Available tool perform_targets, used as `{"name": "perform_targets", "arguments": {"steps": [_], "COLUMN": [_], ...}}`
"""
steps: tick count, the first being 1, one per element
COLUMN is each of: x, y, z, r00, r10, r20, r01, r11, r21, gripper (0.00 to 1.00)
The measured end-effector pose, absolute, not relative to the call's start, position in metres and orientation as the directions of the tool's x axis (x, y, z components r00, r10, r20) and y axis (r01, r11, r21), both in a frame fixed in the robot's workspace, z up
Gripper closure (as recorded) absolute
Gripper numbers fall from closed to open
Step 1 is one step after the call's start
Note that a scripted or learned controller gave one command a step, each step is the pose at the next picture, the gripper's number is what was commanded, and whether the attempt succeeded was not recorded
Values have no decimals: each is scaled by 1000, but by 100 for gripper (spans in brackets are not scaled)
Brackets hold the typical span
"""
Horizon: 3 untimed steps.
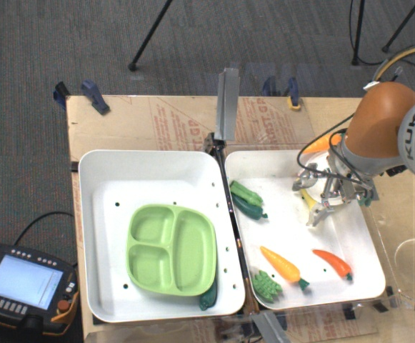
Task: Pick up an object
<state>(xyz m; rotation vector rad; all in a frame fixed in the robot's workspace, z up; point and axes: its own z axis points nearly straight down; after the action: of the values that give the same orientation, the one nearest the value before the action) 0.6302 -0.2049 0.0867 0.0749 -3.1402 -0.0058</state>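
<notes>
My gripper (308, 201) hangs low over the back right part of the right bin (293, 164), under the orange wrist band. Its two fingers stand apart, so it is open. A small yellow object (306, 195) lies on the bin floor between the fingertips, partly hidden by them. Other toys lie in the same bin. A dark green vegetable (247, 199) rests by the left wall. An orange carrot (281, 262) and a red chili (333, 262) lie toward the front. A bumpy green piece (266, 284) sits in the front left corner.
The left bin (100, 191) holds a light green divided plate (171, 249), with a dark green object (207, 299) at its front edge. A grey post (227, 109) stands behind the gap between the bins. A teach pendant (25, 284) lies at the lower left.
</notes>
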Motion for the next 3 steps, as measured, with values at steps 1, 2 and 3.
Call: {"name": "perform_targets", "arguments": {"steps": [1, 2, 3], "x": [646, 646, 626], "y": [-209, -208, -207], "z": [88, 88, 88], "r00": [-998, -997, -992], "r10": [-69, -81, -123], "r20": [-2, -3, -3], "r01": [-69, -81, -123], "r11": [998, 997, 992], "r21": [2, 2, 2], "gripper": [0, 0, 0]}}
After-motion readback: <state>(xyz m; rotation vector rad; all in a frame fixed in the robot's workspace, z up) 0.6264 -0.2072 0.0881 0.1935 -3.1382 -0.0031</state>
